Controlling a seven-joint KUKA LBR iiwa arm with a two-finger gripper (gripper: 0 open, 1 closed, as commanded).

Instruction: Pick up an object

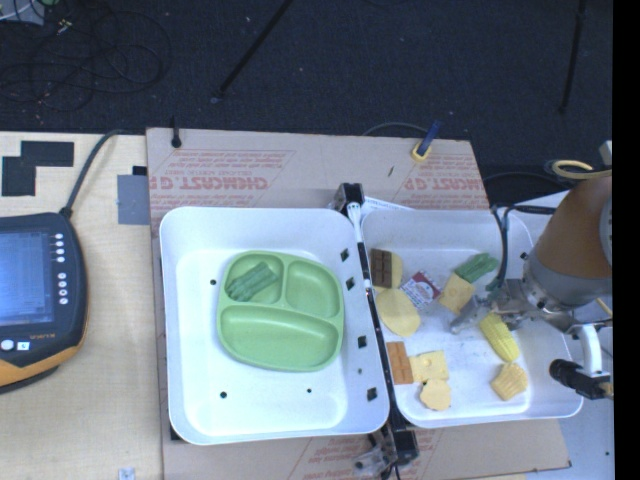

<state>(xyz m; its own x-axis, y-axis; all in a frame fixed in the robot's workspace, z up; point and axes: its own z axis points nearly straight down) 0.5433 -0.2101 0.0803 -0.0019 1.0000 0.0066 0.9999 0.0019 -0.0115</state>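
In the right bin [520,406] the tool [478,313] hangs low — whether it is wide or narrow I cannot tell. The corn [499,336] lies just beside it, toward the bin's near edge.

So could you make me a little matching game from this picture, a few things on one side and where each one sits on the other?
Things:
1. green divided plate
2. corn cob
3. teach pendant
4. gripper

Places:
A. on the bench, left of both bins
B. in the right bin, beside the gripper
C. in the left bin
D. low over the right bin, among the toy food

Pairs: 1-C, 2-B, 3-A, 4-D
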